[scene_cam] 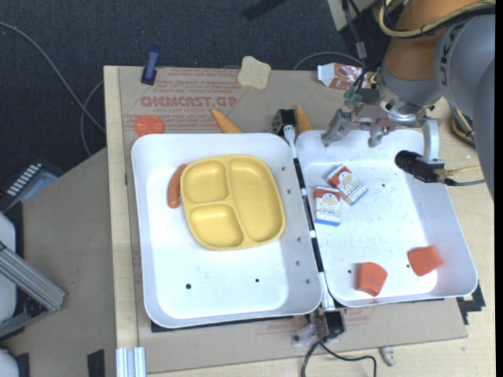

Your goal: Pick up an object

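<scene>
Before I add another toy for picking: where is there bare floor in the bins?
Left bin: the near strip below the yellow tray. Right bin: the middle, between the two cartons and the orange blocks. Crowded: far edge under the gripper.

Two small cartons (336, 195) and two orange cups (397, 269) lie in the right bin (448, 210).

One camera fixed above my bench (118, 210), looking down aslant, both bins (149, 210) in frame, my arm (440, 38) entering right

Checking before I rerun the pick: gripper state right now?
Gripper: open, fingers spread, nothing between them, over the far edge of the right bin.
</scene>
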